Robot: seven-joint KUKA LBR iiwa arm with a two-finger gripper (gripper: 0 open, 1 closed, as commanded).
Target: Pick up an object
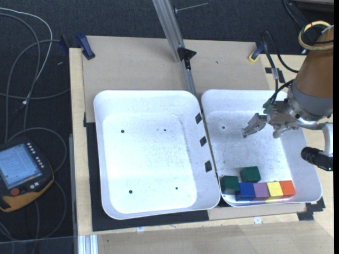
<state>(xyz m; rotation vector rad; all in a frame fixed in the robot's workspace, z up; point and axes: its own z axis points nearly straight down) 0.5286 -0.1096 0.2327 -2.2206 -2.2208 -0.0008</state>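
Claw (266, 127) wide, blocks packed tight

Spread wide, with nothing between the two fingers (254, 127). Hangs over the top half of the right bin (233, 152), well apart from anything to grab.

Lower down, at the near edge of that bin, six blocks in a bunch: a green block (249, 173) on top, a dark green block (229, 183) to its left, then a row of blue block (247, 190), purple block (261, 190), yellow block (274, 189) and orange block (286, 187), all touching side by side and pressed against the rim.

Trouble likely here:
- No gap between the row blocks, so no room for a finger to slip in. Could land on top of a block and just push down.
- Too close to the bin wall. Could bump the rim or get stuck on it.
- Could close on bare white floor if brought straight down from here.
- Could pinch two blocks at once, then drop one.

Best bet, probably, the green block, with more open space around it.

Off to the left, the left bin (148, 152).
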